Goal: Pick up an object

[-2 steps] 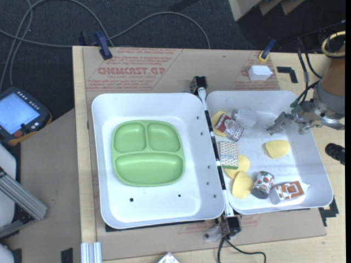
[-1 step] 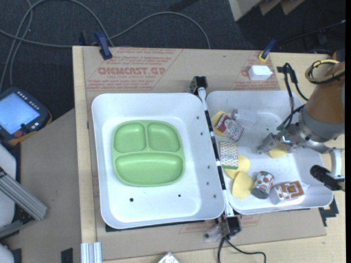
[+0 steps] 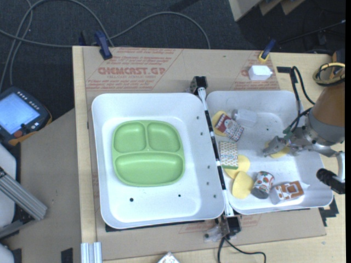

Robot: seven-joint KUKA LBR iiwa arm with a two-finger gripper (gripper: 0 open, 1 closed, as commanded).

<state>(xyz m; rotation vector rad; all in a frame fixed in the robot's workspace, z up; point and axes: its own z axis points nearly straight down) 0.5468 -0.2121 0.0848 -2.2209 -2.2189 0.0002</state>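
The right bin (image 3: pixel 258 100) holds several small objects. A red and yellow packet (image 3: pixel 225 124) and a clear plastic cup (image 3: pixel 244 116) lie at its back left. A patterned card (image 3: pixel 228 154), two yellow pieces (image 3: pixel 241 184), a small printed can (image 3: pixel 263 183) and an orange and white box (image 3: pixel 289 190) lie along the left and front. My gripper (image 3: pixel 276 146) reaches in from the right and hangs low over the bin's middle right. A small yellow object (image 3: pixel 280 154) lies just under its tip, partly hidden.
The left bin (image 3: pixel 104 201) holds a green divided plate (image 3: pixel 147 152). A black clamp (image 3: pixel 198 84) sits where the bins meet at the back. A white block (image 3: pixel 260 73) and cables (image 3: pixel 296 84) lie on the bench behind the right bin.
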